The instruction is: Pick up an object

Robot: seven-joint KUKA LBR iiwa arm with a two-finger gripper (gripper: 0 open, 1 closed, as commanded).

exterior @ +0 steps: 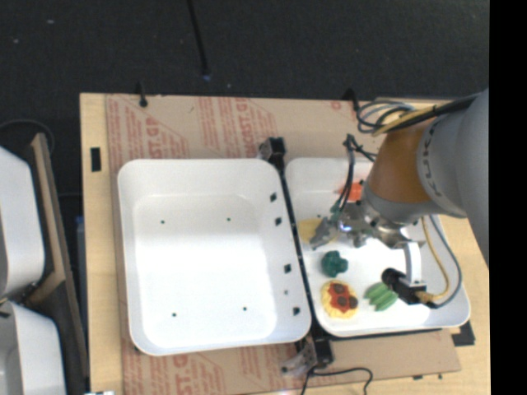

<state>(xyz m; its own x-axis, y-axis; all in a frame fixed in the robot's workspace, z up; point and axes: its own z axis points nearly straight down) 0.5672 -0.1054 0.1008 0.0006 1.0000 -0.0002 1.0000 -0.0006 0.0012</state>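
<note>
My gripper hangs low in the right bin, below the grey arm with its orange band. Just beneath the gripper lies a dark green toy, close to it but apart. A red and yellow toy rests near the bin's front edge, with a bright green ridged toy to its right. An orange piece peeks out beside the wrist. A pale yellow object lies by the gripper's left side, partly hidden.
The left bin sits against the right one, joined by a dark divider with clips. Cables loop along the right bin's right side. Both bins rest on a cardboard sheet.
</note>
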